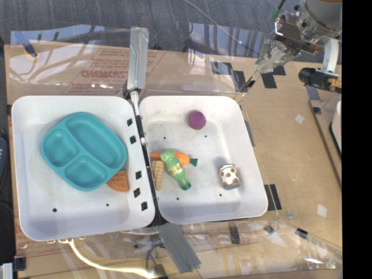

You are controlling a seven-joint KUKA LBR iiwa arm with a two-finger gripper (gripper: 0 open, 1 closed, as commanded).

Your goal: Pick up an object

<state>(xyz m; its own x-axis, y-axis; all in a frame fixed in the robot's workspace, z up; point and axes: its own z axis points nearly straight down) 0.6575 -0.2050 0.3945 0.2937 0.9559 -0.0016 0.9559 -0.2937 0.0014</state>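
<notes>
Camera view: round purple ball point(197, 120), smooth green bottle point(176, 170), ridged cone point(158, 175).

The surface point(290, 156) is a brown, cardboard-coloured top under patches of clear plastic sheeting and strips of grey and black tape. Two shallow white bins sit directly on it, side by side and touching along their inner edges. The left bin point(29, 214) lies toward the left edge, the right bin point(250, 202) near the middle. A grey tape strip point(137, 57) runs up from the seam between them, and another grey piece point(179, 247) lies at the near edge just below the seam. A pale cable point(99, 263) curls along the front, below the left bin
</notes>
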